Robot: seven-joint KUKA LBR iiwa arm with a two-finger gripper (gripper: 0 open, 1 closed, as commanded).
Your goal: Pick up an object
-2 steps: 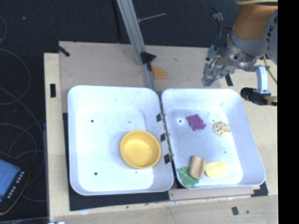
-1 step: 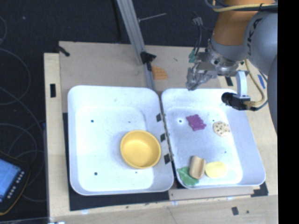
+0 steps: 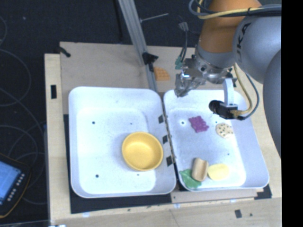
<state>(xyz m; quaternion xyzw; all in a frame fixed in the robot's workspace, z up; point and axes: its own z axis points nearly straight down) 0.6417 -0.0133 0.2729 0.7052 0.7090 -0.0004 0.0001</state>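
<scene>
Yellow bowl [image 3: 142,151] in left bin [image 3: 94,103]

A robotics lab — a plywood desk [image 3: 109,65] bearing two white bins [image 3: 85,103], a slanted aluminium mounting rail [image 3: 132,27], loose cables [image 3: 14,112] on dark floor, a control pendant [image 3: 9,183] at the edge.

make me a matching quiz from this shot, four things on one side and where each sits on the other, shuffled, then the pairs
Things:
1. yellow bowl
2. purple piece
3. gripper
4. green item

Places:
A. over the far left corner of the right bin
B. near front corner of the right bin, partly under a tan cylinder
C. in the left bin, toward its right side
D. middle of the right bin, left of a speckled round piece

Pairs: 1-C, 2-D, 3-A, 4-B
</scene>
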